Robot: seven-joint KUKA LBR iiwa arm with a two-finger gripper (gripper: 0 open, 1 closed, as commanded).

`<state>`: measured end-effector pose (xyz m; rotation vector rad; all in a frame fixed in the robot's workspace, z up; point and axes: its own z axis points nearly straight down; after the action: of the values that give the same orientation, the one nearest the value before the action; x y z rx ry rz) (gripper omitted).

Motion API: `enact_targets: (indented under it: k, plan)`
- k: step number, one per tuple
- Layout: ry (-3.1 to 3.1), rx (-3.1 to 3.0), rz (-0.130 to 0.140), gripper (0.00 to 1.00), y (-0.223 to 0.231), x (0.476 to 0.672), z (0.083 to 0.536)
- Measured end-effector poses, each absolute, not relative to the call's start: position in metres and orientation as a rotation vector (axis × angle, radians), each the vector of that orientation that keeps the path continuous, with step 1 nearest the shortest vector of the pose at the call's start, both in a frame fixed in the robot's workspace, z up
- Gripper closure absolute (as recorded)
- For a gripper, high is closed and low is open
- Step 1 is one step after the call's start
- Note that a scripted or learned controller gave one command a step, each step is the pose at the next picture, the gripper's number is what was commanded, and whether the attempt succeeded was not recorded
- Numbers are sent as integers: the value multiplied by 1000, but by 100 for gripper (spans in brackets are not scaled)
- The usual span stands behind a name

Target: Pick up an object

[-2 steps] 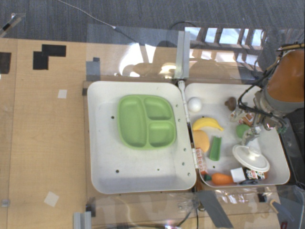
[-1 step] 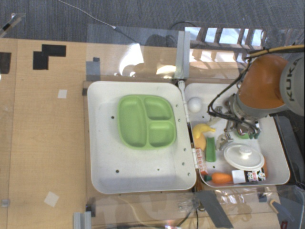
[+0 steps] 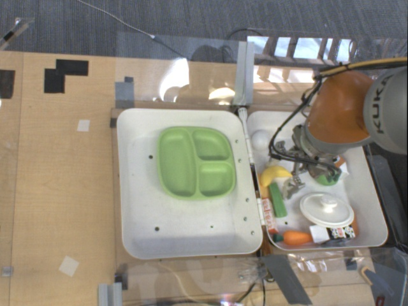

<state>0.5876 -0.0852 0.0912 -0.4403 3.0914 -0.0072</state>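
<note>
You are looking at the arm [image 3: 347, 110] hanging over the right bin [image 3: 373, 203], its jaws spread just beside a green stick [image 3: 277, 199], a yellow toy [image 3: 273, 174] and a white lid [image 3: 326, 209], pinching nothing.

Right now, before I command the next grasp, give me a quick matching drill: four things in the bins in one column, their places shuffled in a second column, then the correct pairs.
Things:
1. green divided plate
2. white lidded bowl
3. orange carrot
4. green stick

Places:
A. near front wall of right bin
B. middle of left bin
C. right bin, just left of the white bowl
D. right bin, below the gripper

Pairs: 1-B, 2-D, 3-A, 4-C
</note>
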Motion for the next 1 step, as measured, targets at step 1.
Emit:
enact_targets:
  k: [1]
  plan:
    - [3109,-265,-4,0,-99,554,92]
